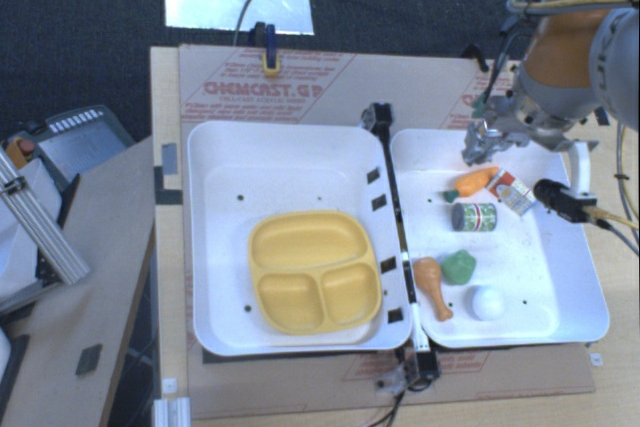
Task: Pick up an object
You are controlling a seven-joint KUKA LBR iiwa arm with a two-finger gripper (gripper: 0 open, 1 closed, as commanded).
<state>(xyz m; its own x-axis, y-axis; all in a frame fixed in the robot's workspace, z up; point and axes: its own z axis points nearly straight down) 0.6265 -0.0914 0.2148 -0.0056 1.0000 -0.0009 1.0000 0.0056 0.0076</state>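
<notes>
Dark carpet surrounds my table (165, 245), both white bins side by side. My gripper (480, 143) hangs over the right bin (570, 315), far edge; I cannot tell its state from up here. Just beside it lies the orange carrot (474, 182), then a red-and-white box (514, 193), a green can (474, 217), a drumstick (432, 285), a green lump (460, 267), a white ball (487, 302). Left bin (215, 215) carries the yellow divided tray (312, 270).

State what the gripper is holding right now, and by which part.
Nothing shows between the fingers of the gripper. It hangs over the far part of the right bin, just above the carrot, which lies on the bin floor.
</notes>
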